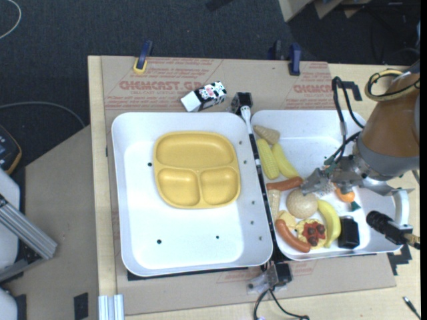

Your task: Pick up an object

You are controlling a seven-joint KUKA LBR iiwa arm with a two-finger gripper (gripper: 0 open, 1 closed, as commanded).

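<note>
Food is lying crowded in the right bin (313, 122), mostly toward its left wall and front edge. Two corn cobs (275, 160) are lying with their long axes running from the back-left toward the front-right, and a sausage (285, 184) is lying crosswise just in front of them. A round pale ball (301, 206) is sitting beside a banana (329, 219), which is curving toward the front edge; a hot dog (292, 235) and a pizza slice (313, 231) are resting at the front-left corner, a black block (348, 233) beside them. The gripper (319, 181) is hovering over the middle of this bin, near the ball; whether it is open or closed I cannot tell. The bin's back half is offering open room. The left bin (133, 212) is carrying a yellow tray (197, 168) toward its back, with bare floor along the front edge.
</note>
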